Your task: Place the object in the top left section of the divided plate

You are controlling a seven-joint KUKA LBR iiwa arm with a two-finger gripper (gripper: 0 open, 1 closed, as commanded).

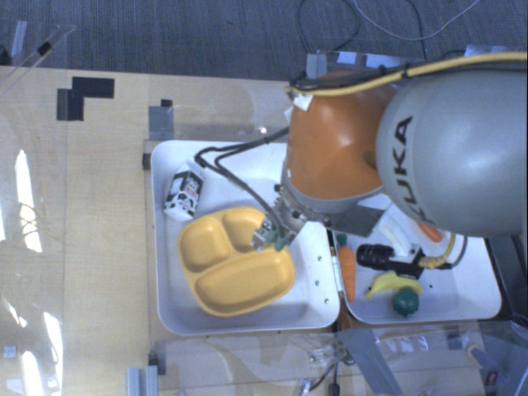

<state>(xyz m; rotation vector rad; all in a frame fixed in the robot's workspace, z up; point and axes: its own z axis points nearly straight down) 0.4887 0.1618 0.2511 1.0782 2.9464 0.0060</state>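
A yellow divided plate (235, 287) lies in the left bin (309, 308), with two small sections at its top and one large section below. My gripper (272, 236) hangs over the right edge of the plate's top right section, near the ridge above the large section. Something small and greenish shows at its tip, but I cannot make out what it is. The top left section (202, 244) has nothing in it. A small black-and-white carton (183, 195) lies in the left bin just above the plate's top left corner.
The right bin (474, 299) holds a carrot (347, 272) along its left wall, a banana (393, 285) and a dark green round thing (405, 302). The arm's big grey and orange body covers the upper right of both bins.
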